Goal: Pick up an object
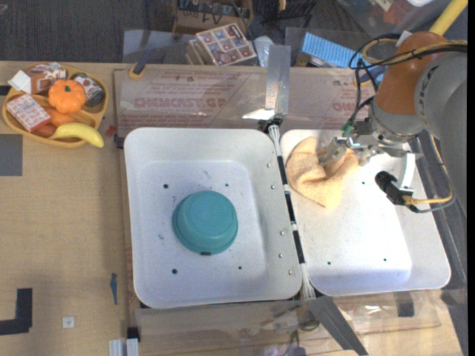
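I see the cloth (315,175), a crumpled tan rag, in the right bin (371,265), at its upper-left corner beside the divider. Its long axis runs diagonally, from lower left up toward the end effector (343,148). The end effector sits right at the cloth's upper-right end, touching or overlapping it; I cannot tell whether it grips. A teal bowl (205,222) lies well left of the cloth.

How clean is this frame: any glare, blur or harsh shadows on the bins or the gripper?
Camera view: lighting is even and soft, with faint shadows under the teal bowl; a bright glare patch sits on the clear sheet behind the bins; the gripper at the tan cloth looks slightly blurred, its detail hard to read; the white right bin is bright but not blown out.
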Motion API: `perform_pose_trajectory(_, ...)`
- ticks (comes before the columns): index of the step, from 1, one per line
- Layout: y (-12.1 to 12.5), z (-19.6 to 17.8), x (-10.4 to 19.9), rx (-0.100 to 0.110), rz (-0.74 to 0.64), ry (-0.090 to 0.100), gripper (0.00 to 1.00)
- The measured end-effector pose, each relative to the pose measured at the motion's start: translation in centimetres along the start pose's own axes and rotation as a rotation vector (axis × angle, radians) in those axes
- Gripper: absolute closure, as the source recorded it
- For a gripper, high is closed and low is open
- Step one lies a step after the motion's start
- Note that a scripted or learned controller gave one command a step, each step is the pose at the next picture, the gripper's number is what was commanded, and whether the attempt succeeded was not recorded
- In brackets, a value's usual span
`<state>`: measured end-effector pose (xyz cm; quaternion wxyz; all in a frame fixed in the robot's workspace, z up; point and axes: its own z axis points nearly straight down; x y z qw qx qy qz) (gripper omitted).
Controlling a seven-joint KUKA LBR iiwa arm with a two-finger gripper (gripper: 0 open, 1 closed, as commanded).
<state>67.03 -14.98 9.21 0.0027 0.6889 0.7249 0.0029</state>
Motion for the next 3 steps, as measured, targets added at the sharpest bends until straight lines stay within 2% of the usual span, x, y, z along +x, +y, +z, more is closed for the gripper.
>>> perform_pose_trajectory(1, -0.1, 0.0, -1.8, 0.003, -0.278, 0.004, 0.00)
perform_pose_trajectory(2, 0.2, -1.2, -1.8, -0.005, -0.280, -0.001, 1.00)
perform_pose_trajectory(3, 0.1, -11.1, 5.6, 0.006, -0.316, 0.000, 1.00)
